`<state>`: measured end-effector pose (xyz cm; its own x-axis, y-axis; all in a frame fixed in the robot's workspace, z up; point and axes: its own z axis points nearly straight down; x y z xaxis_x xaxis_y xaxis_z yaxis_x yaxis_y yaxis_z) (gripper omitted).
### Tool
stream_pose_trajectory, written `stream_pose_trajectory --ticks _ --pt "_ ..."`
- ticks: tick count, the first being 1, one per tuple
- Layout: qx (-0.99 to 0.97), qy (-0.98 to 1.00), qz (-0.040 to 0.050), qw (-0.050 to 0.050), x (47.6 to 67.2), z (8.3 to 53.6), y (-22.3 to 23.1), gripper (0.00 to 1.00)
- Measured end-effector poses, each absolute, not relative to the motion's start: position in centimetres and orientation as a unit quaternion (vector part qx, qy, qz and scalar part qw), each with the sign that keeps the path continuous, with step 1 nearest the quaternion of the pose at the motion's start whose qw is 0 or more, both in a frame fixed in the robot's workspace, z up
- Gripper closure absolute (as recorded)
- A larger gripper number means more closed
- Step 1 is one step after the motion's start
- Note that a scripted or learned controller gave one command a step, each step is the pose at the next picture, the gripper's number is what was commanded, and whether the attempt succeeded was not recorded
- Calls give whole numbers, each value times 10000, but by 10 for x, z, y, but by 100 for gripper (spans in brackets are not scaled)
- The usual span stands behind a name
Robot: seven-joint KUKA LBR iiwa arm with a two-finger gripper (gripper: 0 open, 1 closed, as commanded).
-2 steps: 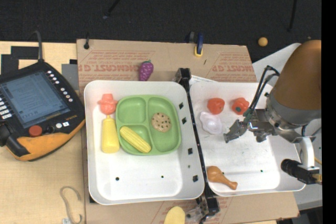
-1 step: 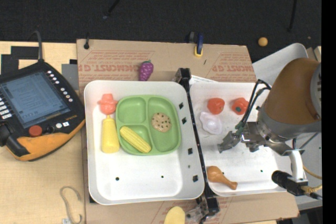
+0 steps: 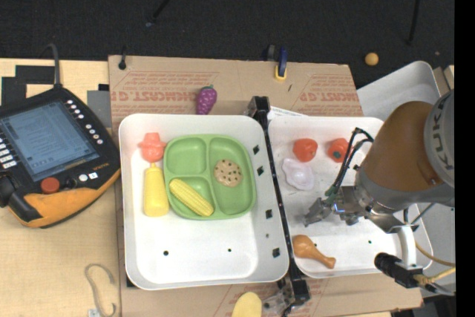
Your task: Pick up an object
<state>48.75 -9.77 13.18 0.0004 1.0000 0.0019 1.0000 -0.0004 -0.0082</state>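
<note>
Fixed above, looking down at a slant on the pale wooden worktop (image 3: 67, 263). Far enough back to take in both shallow white plastic bins (image 3: 197, 263) side by side, plus dark floor beyond. Grey arm with orange band (image 3: 404, 152) entering from the frame's right.

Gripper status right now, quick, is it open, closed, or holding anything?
Gripper: low in the right bin; whether it is open or shut cannot be told.
</note>
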Motion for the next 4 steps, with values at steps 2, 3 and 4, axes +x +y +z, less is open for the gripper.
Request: stream_pose_trajectory --ticks 2,3,4 --pt "-7104 -7038 2 12 487 98 -99 100" --pt "-7073 -7069 -7 -9 497 150 -103 100" --pt "-7071 -7071 -8 -8 499 193 -98 100"
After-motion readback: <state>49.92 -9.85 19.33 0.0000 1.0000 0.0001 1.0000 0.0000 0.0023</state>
